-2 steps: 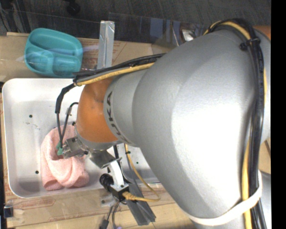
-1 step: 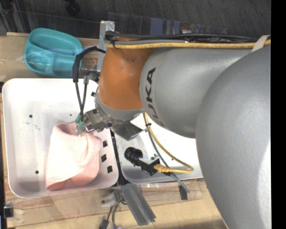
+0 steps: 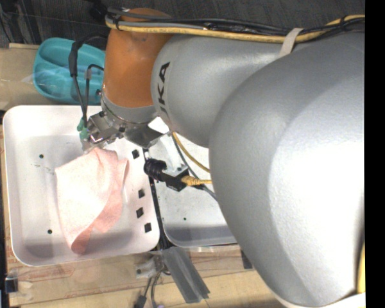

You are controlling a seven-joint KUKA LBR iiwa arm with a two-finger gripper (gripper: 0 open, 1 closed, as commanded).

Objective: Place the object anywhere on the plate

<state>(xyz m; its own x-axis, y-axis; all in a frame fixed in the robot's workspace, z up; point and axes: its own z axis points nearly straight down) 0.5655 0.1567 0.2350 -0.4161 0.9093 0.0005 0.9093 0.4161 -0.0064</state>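
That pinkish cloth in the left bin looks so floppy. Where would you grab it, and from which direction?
Probably at a raised fold of the pink cloth, near its upper end, where the pincer sits. Come straight down from above: the cloth lies limp and flat in the left bin, so only a bunched ridge gives anything to pinch.

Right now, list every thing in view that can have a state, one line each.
Pink cloth: lying crumpled and folded in the left bin, its top corner up at the gripper.
Left bin: holds the cloth.
Right bin: mostly hidden under the arm.
Gripper: over the cloth's top corner; whether it grips cannot be told.
Teal container: behind the left bin, outside it.
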